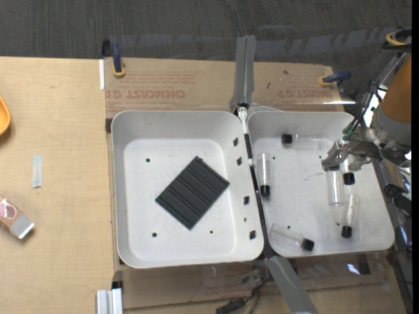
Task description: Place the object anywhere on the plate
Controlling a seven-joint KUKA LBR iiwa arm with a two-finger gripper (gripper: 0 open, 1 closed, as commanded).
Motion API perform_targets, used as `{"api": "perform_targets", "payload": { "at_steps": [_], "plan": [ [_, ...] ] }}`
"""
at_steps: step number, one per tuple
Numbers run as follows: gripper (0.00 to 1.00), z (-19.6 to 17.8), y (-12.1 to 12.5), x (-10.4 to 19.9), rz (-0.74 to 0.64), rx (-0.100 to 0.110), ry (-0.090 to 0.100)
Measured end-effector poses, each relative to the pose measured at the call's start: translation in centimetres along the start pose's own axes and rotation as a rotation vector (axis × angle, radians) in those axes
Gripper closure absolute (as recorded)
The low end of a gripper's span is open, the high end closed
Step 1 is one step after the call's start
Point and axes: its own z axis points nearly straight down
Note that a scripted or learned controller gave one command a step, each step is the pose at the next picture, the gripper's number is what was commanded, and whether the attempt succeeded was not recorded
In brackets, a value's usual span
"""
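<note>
A black ridged plate lies at a slant in the middle of the left bin. Several clear tubes with black caps lie in the right bin: one at the far side, one along the left wall, one near the front. Two more lie at the right, an upper one and a lower one. My gripper hangs over the right part of this bin, just above the upper right tube's capped end. No tube shows as lifted.
A grey divider bar runs between the bins at the back. Clamps hold the cardboard at the rear. A small wrapped item and a grey strip lie on the bench to the left.
</note>
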Motion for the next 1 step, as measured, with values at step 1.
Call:
{"api": "perform_targets", "payload": {
  "at_steps": [1],
  "plan": [
    [1.00,0.85,1.99,7.36,-0.024,0.002,0.000]
  ]
}}
